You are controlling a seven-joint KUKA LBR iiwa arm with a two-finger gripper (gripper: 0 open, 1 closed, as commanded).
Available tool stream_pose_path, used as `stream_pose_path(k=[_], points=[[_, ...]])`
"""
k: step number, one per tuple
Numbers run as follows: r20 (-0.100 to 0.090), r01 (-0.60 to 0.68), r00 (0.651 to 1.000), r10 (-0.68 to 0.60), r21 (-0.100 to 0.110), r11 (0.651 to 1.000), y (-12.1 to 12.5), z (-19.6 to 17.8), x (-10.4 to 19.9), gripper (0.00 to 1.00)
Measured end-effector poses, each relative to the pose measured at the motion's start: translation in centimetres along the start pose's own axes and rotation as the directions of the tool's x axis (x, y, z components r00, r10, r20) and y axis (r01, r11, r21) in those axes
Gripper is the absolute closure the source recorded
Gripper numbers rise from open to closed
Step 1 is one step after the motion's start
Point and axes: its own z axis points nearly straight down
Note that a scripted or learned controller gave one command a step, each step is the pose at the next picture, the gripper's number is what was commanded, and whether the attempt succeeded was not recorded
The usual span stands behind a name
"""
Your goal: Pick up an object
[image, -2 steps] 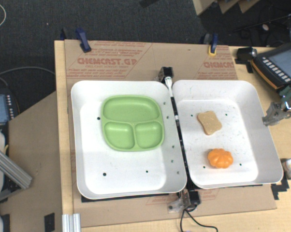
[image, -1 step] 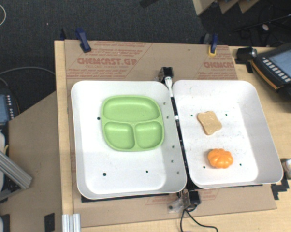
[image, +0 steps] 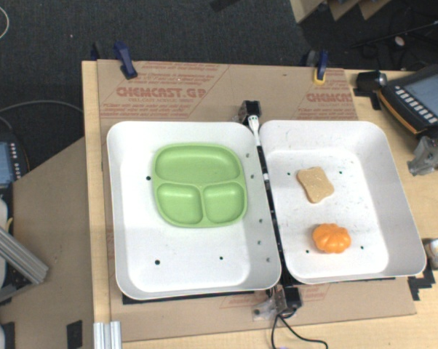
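Observation:
The right white bin (image: 372, 151) holds two loose things. A tan, flat, bread-like piece (image: 316, 185) lies near its middle. An orange, pumpkin-shaped object (image: 330, 239) rests closer to the front. The left white bin (image: 132, 217) carries a green plate with three compartments (image: 199, 184), nothing lying in them.
Both bins sit on a brown cardboard sheet (image: 168, 89) held by a blue clamp (image: 124, 59) and a yellow-blue clamp (image: 320, 66) at the back. A black clip (image: 249, 112) joins the bins at the rear. A teach pendant (image: 415, 100) lies at the right.

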Motion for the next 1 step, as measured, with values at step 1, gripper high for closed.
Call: stream_pose_path(k=[1], points=[[0.011,-0.006,1.0,0.006,-0.022,1.0,0.04,-7.62,-6.56,1.0]])
